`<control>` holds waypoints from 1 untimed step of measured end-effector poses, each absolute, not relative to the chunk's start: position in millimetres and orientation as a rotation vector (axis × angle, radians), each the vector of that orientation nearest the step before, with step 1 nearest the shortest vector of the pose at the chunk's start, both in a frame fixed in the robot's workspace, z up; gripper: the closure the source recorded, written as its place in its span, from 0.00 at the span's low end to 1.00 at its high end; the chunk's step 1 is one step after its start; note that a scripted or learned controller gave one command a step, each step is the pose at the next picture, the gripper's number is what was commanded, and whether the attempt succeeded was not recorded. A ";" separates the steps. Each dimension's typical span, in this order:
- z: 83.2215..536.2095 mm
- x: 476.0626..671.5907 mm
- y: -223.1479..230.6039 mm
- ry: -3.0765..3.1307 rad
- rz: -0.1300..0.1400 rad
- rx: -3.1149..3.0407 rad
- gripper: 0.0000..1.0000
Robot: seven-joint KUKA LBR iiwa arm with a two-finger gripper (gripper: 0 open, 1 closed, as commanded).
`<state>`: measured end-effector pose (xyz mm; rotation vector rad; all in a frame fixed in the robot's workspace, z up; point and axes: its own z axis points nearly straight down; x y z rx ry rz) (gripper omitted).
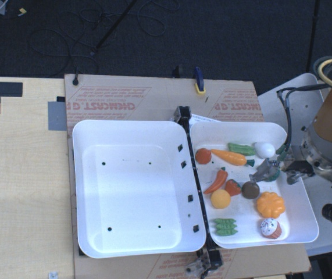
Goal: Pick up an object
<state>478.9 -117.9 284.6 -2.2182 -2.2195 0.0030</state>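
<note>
The only readable text was red print on the brown cardboard sheet [131, 97] under the two bins, lying beyond and to the left of the gripper [268, 171] in the camera view. It stood upside down and partly repeated: one block left of the blue clamp [199, 80] read roughly "CHEMCAST", and another to the clamp's right showed "C.P." at its end. More red print at the sheet's near edge was too small to read.
</note>
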 end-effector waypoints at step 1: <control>160.2 540.9 -130.2 -2.214 0.012 -2.213 0.00</control>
